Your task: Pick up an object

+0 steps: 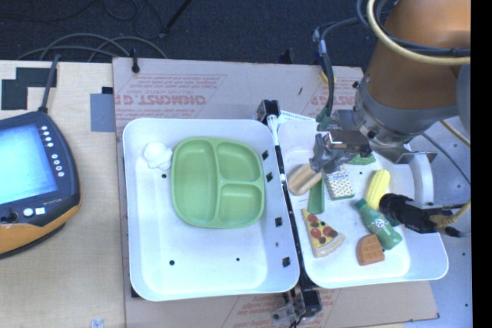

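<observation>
Left of the green divided plate [217,182], off the bins altogether, we see a handheld control pendant [34,180] with a lit blue screen lying on the bench [92,257]. Closer in, a small white lump [157,156] sits in the left bin [200,273], just beside the plate's upper left corner. The plate itself has three compartments and lies flat near the middle of that bin.

Right of the plate, past the black seam where the two bins meet, the right bin [427,266] holds a cluster of toy foods. Nearest the plate lies a tan bread-like roll [302,180], tilted, with a dark green strip [316,198] just below it. A pizza slice [321,233] rests lower, toward the front of the bin. Further from the plate we find a small speckled square card [340,186], a yellow corn cob [377,187], a green bottle [378,223] lying on its side, and a brown cookie-like piece [370,250] at the front.

Over the roll hangs the gripper [325,157], reaching in from the far side of the plate on the grey arm with its orange band [427,11]. Its metal fingers point down, close to the roll's upper end and the green strip. We cannot tell whether they are parted or closed, nor whether they touch anything.
</observation>
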`<state>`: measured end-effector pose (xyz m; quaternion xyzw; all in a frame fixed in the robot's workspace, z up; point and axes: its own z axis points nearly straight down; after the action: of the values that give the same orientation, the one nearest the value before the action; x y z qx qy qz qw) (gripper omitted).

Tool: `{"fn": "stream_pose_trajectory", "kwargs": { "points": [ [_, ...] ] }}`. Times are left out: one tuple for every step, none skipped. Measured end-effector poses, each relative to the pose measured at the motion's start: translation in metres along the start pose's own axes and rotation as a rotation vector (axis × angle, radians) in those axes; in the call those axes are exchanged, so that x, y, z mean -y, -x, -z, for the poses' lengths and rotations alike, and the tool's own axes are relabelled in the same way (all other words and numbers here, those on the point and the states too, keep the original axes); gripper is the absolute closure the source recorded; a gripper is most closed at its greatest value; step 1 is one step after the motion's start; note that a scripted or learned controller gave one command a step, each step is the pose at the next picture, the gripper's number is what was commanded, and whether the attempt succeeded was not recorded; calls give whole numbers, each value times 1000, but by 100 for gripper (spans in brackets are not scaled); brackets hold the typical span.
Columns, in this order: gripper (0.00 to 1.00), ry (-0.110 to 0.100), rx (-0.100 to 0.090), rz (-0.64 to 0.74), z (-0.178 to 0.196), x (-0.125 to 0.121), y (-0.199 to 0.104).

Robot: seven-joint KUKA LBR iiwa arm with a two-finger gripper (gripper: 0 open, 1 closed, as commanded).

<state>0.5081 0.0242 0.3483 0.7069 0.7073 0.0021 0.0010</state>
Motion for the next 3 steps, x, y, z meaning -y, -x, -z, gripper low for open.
{"fn": "stream_pose_trajectory", "kwargs": {
  "points": [
    [100, 0, -1, 7, 74, 19, -61],
    [100, 9, 2, 3, 195, -95, -73],
    [100, -17, 1, 12, 111, -117, -210]
  ]
}}
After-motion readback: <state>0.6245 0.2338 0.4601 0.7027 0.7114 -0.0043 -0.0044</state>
